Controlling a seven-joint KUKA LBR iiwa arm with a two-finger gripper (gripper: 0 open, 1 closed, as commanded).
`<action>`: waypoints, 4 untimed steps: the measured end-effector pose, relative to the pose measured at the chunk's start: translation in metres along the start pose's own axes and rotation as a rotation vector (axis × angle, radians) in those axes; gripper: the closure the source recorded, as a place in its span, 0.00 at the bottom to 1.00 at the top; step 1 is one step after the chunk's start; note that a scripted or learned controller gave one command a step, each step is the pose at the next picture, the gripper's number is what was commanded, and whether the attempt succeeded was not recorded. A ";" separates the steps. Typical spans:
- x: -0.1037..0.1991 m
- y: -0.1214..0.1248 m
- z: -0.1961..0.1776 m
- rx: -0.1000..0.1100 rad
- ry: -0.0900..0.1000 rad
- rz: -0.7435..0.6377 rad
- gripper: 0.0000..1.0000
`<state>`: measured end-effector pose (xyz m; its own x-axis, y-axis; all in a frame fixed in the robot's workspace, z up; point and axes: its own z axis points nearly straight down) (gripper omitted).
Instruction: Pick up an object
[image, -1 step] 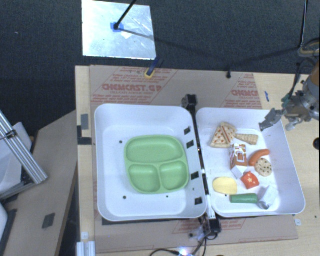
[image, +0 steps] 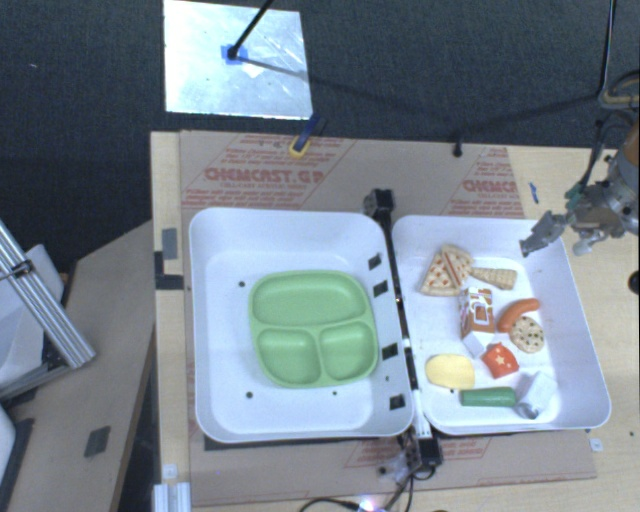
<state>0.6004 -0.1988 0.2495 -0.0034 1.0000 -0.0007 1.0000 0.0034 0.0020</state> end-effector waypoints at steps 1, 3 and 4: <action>-0.005 -0.004 0.061 0.005 0.001 0.003 0.00; -0.001 0.012 0.141 -0.010 0.001 -0.001 0.00; 0.000 0.014 0.165 0.000 0.000 -0.003 0.00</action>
